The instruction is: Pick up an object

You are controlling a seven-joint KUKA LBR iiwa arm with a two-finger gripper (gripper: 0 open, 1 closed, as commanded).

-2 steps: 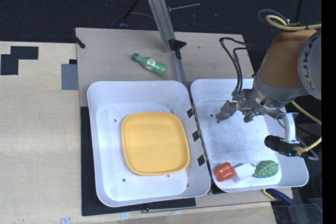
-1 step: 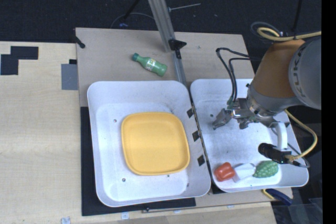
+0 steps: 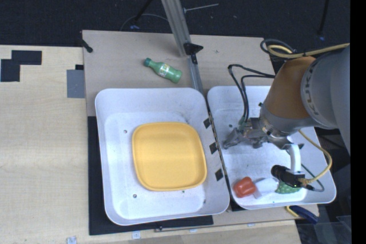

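A red, pepper-like object lies near the front left corner of the right bin. A green item lies at that bin's front right, partly under a black piece. A square yellow plate lies flat in the middle of the left bin. My gripper hangs low over the left middle of the right bin, close to the divider between the bins, and sits behind the red object, apart from it. Nothing is visibly held in it.
A small green bottle lies on its side on the bench behind the left bin. A slanted aluminium post rises behind the bins. Black cables loop over the back of the right bin. The arm's body covers the right bin's right side.
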